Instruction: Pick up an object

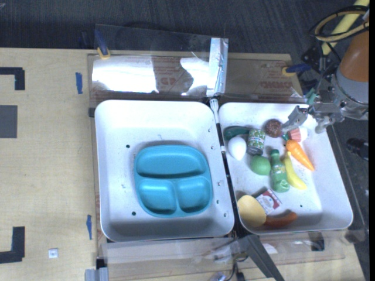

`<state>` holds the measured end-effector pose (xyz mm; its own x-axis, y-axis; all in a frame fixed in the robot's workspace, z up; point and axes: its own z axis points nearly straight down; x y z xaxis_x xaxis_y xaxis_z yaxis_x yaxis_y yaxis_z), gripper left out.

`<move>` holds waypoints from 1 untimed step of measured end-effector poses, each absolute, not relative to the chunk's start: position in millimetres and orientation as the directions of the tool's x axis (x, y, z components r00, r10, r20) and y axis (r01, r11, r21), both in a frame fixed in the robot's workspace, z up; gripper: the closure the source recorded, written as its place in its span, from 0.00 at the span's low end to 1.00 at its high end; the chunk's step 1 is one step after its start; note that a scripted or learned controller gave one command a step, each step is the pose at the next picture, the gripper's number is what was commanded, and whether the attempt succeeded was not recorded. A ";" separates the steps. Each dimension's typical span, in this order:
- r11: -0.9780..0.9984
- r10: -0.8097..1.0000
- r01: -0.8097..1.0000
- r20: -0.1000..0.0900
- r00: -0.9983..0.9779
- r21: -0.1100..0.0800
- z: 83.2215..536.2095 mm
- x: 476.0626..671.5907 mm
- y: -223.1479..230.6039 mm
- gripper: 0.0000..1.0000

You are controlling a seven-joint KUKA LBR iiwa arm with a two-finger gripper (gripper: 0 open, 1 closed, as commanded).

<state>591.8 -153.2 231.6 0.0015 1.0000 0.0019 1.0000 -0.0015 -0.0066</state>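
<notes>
Two white bins are seen from above on a wooden bench; the arm [354, 69] enters at the right edge, placed so that the gripper [306, 115] hangs over the far right corner of the right bin [337, 206], where the toys are heaped. Its fingers [293, 119] are seen apart, with nothing between them; a descent onto the pile is judged likely.

The left bin [111, 157] holds a blue tray [173, 179] with three compartments, set near its middle. In the right bin, a white egg [237, 149] and a can [256, 141] lie near the left wall; a brown ball [273, 127] lies just beside the fingers; a carrot [299, 155], a banana [295, 174] and a green bottle [279, 173] are crowded at the centre; a yellow chip [252, 211] and a sausage [281, 218] rest against the near edge.
</notes>
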 end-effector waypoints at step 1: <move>0.098 0.995 0.995 0.001 -0.098 -0.001 95.1 627.1 -198.9 0.00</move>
<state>627.1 -198.9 95.1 -0.0982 0.9952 0.0014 0.9952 0.0982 -0.0014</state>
